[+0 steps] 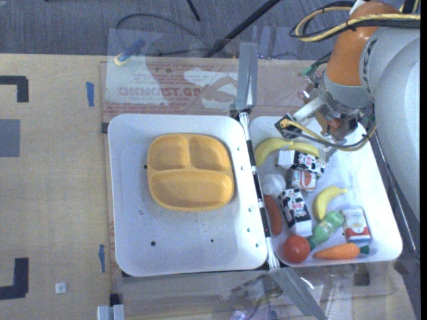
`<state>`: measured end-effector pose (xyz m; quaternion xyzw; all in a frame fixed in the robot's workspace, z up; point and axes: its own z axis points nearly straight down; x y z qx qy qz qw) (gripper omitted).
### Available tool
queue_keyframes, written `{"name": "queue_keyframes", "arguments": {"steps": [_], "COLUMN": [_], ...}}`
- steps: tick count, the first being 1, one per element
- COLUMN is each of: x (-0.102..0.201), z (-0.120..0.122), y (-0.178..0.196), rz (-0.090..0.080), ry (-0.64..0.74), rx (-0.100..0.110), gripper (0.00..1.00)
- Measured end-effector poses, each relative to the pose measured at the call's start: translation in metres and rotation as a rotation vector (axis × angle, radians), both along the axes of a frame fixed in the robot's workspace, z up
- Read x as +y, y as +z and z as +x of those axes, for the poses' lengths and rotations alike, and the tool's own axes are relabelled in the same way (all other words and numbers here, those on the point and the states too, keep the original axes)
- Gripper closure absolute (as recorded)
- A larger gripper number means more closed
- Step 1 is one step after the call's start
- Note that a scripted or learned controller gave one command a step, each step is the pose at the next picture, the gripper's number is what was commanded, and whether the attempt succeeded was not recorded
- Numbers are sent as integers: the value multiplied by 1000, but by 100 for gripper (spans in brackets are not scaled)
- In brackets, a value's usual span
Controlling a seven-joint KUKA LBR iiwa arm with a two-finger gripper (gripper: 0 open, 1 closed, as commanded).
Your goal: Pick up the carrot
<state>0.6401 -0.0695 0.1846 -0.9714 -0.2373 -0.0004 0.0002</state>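
Observation:
The carrot [337, 251] is orange with a green tip and lies flat at the near edge of the right bin [387, 205], between a red tomato [296, 248] and a small red-and-white carton [355, 223]. My gripper [325, 127] hangs over the far end of the same bin, above a large banana [280, 147]. It is well away from the carrot, with other items lying between them. Nothing is seen held in it.
The right bin is crowded: two black-and-white milk cartons [301, 172], a small banana [327, 199], a green bottle [326, 228] and a red sausage [273, 213]. The left bin [127, 245] holds a yellow divided plate [190, 171]. A metal rail [253, 179] separates the bins.

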Motion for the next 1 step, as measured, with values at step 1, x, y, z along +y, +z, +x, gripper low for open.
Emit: {"name": "queue_keyframes", "arguments": {"steps": [1], "x": [-68], "z": [5], "y": [-89], "rz": [0], "ry": [-94], "rx": [2], "gripper": [0]}}
